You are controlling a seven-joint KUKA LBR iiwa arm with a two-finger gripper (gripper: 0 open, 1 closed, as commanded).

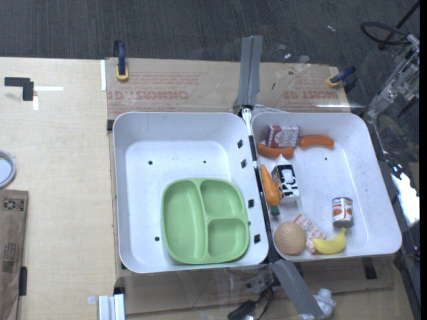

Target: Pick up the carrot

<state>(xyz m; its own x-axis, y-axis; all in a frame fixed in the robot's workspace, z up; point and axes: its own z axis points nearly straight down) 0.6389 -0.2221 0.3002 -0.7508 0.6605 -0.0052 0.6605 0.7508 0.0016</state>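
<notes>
1. The carrot (269,185) lies in the right bin (363,179), close along its left wall, with its length running from the back toward the front.
2. A small black-and-white carton (287,182) stands just beside the carrot on its right, touching it or nearly so.
3. Behind them, a red-orange sausage (275,151) lies in front of a pink box (282,136). A second sausage (315,141) lies to the right of the box.
4. Near the front of the bin are a tan ball (290,237), a crumpled wrapper (310,227), a banana (330,244) and a small upright can (342,212).
5. The left bin (133,179) holds a green divided plate (205,220).
6. Both bins sit on the worktop (53,145), on which a roll of tape (5,171) rests at the far left.
</notes>
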